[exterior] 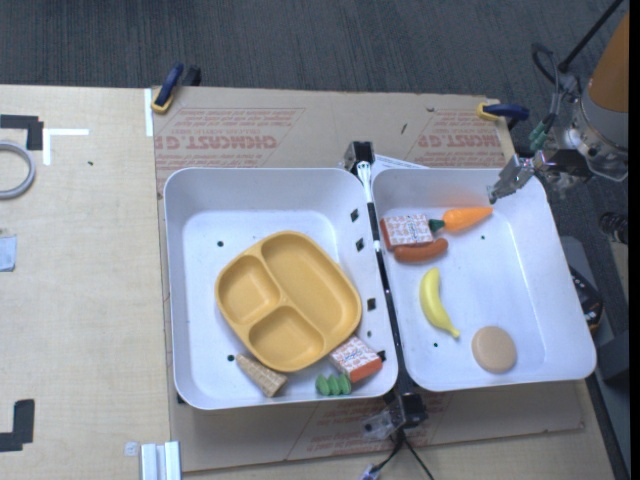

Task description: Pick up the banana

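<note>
The yellow banana (437, 303) lies in the middle of the right bin (545, 278), its length running from upper left to lower right. My gripper (512, 181) hovers over the bin's far right corner, well up and to the right of the banana. Nothing shows between its fingers.
Near the banana lie a sausage (420, 251), a small white-and-red box (405, 230), a carrot (465, 219) and a round tan cookie (493, 349). The left bin (195, 278) holds a yellow divided plate (288, 300), a cracker, a green piece and a small box.
</note>
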Controlling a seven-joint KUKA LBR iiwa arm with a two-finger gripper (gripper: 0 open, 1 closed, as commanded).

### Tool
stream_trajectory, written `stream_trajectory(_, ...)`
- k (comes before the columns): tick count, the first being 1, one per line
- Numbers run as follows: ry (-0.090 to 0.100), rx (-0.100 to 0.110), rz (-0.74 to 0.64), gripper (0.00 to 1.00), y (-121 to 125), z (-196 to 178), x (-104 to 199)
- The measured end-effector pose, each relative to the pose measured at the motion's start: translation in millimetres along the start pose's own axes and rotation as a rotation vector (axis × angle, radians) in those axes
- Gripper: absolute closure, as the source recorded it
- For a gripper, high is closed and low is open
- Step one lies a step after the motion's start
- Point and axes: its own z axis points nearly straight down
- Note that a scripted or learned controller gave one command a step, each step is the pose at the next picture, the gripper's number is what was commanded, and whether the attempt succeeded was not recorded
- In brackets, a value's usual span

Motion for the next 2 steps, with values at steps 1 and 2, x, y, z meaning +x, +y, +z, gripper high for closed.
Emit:
stream_trajectory(1, 0.001, 0.0, -0.085, 0.0, -39.6, 152.7, 71.9)
stream_trajectory(2, 0.0, -0.001, -0.083, 1.0, -38.8, 142.8, 71.2)
